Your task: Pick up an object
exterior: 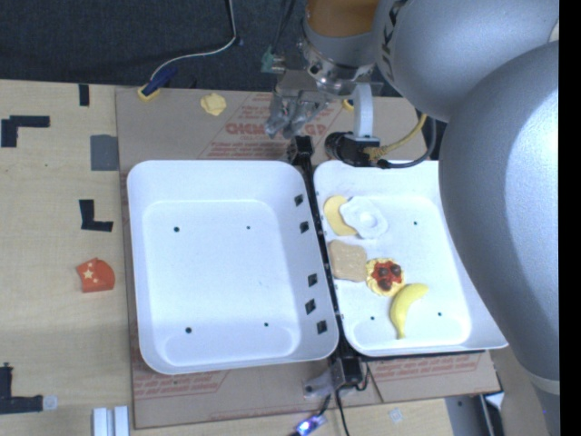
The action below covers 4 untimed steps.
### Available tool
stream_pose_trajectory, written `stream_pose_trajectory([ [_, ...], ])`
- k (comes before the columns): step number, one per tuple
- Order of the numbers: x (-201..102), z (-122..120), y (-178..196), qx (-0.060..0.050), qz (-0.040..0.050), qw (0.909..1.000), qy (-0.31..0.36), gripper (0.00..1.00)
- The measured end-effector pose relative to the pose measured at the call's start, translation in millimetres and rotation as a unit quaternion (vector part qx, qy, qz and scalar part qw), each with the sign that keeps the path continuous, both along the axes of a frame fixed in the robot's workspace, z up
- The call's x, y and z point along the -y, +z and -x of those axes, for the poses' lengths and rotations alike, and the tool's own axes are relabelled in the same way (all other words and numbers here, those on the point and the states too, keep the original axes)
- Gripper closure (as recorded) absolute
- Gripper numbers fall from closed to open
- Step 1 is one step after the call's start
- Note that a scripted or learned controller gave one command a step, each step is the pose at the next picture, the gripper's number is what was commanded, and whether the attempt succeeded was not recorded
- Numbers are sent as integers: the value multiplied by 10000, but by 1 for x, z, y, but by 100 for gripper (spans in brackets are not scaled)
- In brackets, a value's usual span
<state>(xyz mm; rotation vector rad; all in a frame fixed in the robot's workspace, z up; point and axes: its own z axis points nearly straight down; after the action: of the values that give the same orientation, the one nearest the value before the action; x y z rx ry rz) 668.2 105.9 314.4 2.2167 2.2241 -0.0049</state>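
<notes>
Gripper [292, 125] sits at 12 o'clock of the frame, above the cardboard just past the far rims of both bins, roughly over the seam. Fingers look like they hang slightly apart with nothing between them, but it's blurry, so treat that as a cannot-tell.

Pickable stuff is all in the right bin [436, 243], along its 9 o'clock side by the divider: fried egg [363, 218] on top of a yellow slice [336, 214], toast [348, 262] just below, berry tart [385, 275] touching the toast's 3 o'clock edge, banana [406, 307] at 5 o'clock from the tart.

My call: go for the banana. It's the thickest, and clear of the wall on most sides. You need to bring the wrist toward 5 o'clock, line the fingers across the banana's short axis, then descend straight. Flat pieces near the divider are likely to slip or get pinned against the wall.

Count: two bins, left bin [218, 262] bare. Five food items in the right one, one of each. Outside: one yellow lump [213, 104] at 11 o'clock, one red piece [95, 275] at 9 o'clock.
</notes>
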Motion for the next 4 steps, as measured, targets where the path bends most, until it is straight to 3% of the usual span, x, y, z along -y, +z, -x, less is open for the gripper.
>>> stream_pose_trajectory([
  [1,-62,0,49,24,-32,10000,22,100],
  [2,-83,71,178,74,-49,10000,19,100],
  [3,-99,109,212,22,-26,10000,6,100],
  [4,-130,188,221,-2,-26,10000,26,100],
])
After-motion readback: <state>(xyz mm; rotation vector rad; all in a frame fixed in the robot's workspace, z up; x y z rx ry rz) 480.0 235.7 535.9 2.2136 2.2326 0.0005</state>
